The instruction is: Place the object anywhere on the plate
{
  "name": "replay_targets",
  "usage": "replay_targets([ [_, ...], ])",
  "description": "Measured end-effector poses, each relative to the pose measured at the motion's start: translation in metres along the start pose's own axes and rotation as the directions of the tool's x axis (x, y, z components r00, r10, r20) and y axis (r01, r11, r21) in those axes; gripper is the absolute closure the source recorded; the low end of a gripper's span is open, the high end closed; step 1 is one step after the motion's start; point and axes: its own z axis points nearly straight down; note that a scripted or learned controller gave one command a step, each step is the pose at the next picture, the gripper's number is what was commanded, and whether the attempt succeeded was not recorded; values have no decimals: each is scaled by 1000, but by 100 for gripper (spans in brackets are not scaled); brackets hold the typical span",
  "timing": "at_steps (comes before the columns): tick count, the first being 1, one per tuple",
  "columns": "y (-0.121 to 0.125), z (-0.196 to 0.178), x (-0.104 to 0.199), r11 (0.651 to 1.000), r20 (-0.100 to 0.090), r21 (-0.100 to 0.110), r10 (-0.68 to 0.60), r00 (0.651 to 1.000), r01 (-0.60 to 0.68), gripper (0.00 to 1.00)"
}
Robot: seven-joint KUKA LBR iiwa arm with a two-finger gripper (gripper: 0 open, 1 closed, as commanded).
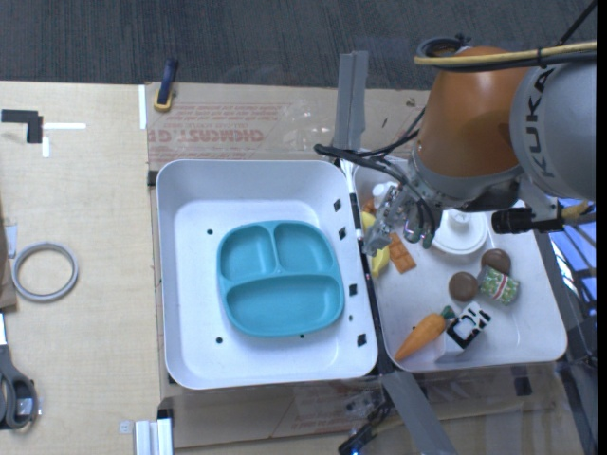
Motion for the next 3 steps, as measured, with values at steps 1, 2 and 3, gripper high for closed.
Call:
replay_targets([
  [1,63,-4,56,937,0,0,-348,937,348,100],
  [2,58,-100,-8,924,0,0,-383,924,383,100],
  [3,51,-111,50,786,2,-1,-618,786,618,100],
])
